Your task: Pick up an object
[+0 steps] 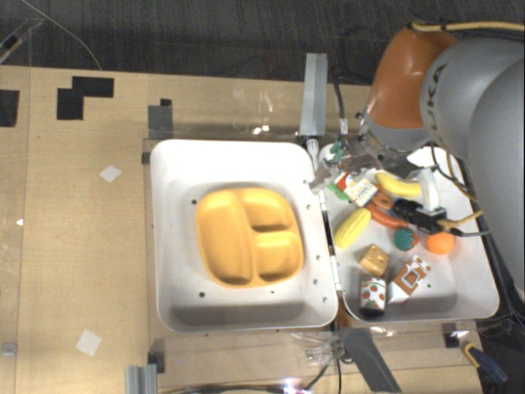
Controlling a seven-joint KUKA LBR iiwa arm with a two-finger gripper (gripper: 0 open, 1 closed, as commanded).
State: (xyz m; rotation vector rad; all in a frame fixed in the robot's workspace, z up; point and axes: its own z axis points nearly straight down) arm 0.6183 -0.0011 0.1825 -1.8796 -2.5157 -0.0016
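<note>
Toy food crowds the right bin (472, 298) | gripper (340, 167) low over its far-left corner, finger state impossible to tell | corn cob (353, 227) mid-bin beside banana (398, 186): likely light, hard, slick plastic; best pinched across its middle.

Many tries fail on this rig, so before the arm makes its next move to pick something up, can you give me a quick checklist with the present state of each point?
1. Tool over the cluttered right-hand white bin: ok.
2. Object seen between the tool's tips: cannot tell.
3. Pickable items near the tool, the yellow toy corn cob and yellow toy banana: ok.
4. Items lie apart enough for a clean grasp: not ok, they crowd together.
5. Yellow divided plastic tray sits flat in the left-hand white bin: ok.
</note>
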